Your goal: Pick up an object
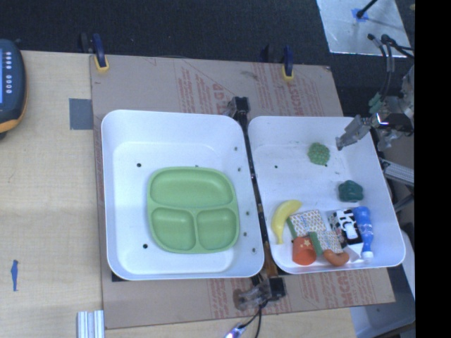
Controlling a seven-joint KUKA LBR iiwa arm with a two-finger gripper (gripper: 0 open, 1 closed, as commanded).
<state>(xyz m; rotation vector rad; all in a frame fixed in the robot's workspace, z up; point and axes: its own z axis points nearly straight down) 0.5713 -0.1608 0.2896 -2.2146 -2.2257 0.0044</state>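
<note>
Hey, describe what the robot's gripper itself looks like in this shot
At the view's right edge, the gripper is a slim grey metal finger assembly tapering to a narrow tip. Behind it sit dark housing parts with a small teal-green patch, and thin black cables loop above.

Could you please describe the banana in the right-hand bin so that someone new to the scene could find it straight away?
Look at the right white bin, then down to the cluster of items along its near edge. The banana lies at the left end of that cluster, close to the wall shared with the other bin, just above the red tomato-like toy. It is the only yellow, curved thing there.
</note>
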